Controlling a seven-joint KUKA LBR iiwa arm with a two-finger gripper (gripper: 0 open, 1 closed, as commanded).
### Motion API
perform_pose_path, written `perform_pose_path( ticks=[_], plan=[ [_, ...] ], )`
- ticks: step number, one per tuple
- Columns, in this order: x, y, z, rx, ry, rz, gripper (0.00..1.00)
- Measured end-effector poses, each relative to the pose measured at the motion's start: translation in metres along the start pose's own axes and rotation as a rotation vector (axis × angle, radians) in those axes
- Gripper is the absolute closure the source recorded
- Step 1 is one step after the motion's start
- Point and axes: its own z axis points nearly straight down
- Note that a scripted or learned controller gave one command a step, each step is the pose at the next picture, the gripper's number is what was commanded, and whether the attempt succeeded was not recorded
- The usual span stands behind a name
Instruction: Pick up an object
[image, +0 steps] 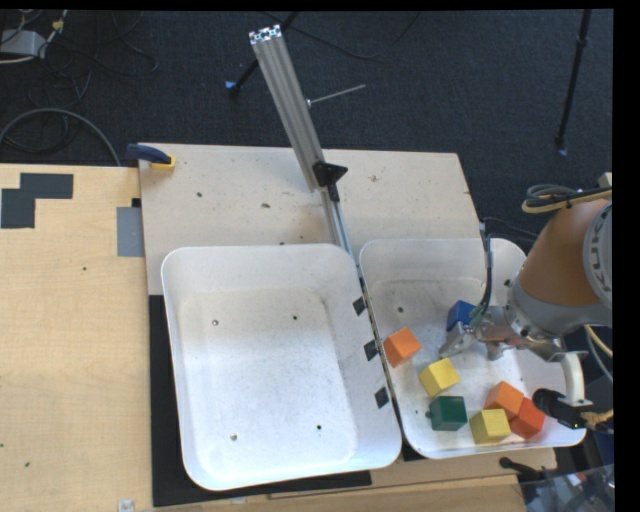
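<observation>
Blue block (461, 314) sits beside the end effector (470, 337) near the right bin's (420, 262) middle. Whether it is clenched I cannot tell. Centre over the block before closing.

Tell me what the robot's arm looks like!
The arm is big and rounded, with a wide orange band and grey parts beside it. Thin dark cables run down along it toward the gripper, which is small, grey and metallic. A pale looped cable sits near the arm's top, and a white piece hangs below it.
</observation>
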Motion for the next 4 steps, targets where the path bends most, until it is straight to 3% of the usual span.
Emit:
perform_pose_path(
  ticks=[1,2,3,4],
  plan=[
    [0.059,0.044,0.002,-0.014,-0.004,-0.007,0.00],
    [-0.002,0.119,0.002,-0.013,-0.007,-0.002,0.00],
    [-0.012,0.063,-0.153,-0.016,-0.005,0.000,0.00],
    [-0.015,0.078,-0.171,-0.012,-0.003,-0.006,0.00]
  ],
)
